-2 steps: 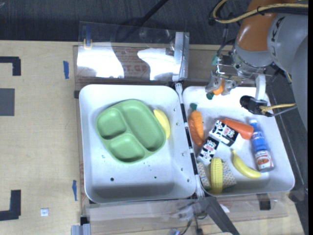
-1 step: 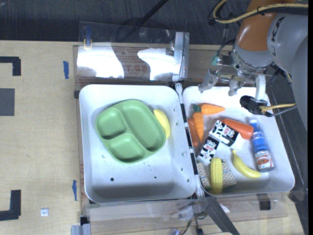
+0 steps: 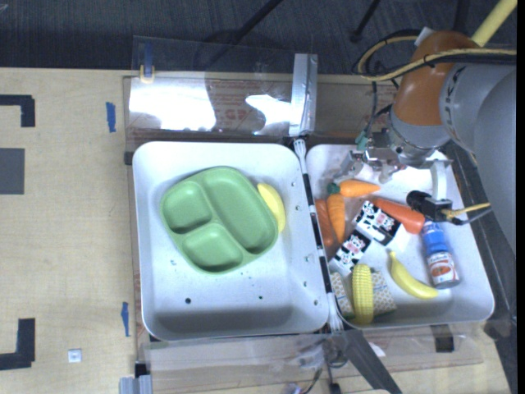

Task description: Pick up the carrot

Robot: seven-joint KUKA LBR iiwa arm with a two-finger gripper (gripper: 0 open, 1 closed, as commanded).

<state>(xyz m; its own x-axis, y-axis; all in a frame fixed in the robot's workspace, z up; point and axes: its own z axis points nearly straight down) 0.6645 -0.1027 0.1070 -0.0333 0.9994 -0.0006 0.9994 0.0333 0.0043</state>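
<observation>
Corn cob sits closest to the lens, at 6 o'clock of the right bin, lying on a woven mat. Banana just beside it toward 3 o'clock. Blue-capped bottle with a red label lies at 4 o'clock of that bin; label text too small to read. Black-and-white patterned carton mid-bin, print not legible. Carrot lies at 11 o'clock of the right bin, touching more orange veg: one piece by the left wall, another toward centre. Claw hangs just above the carrot at 12 o'clock; can't tell whether it's open or closed. Left bin holds a green divided plate, with a yellow fruit touching its 3 o'clock rim. Blue tape marks on the surface.
</observation>
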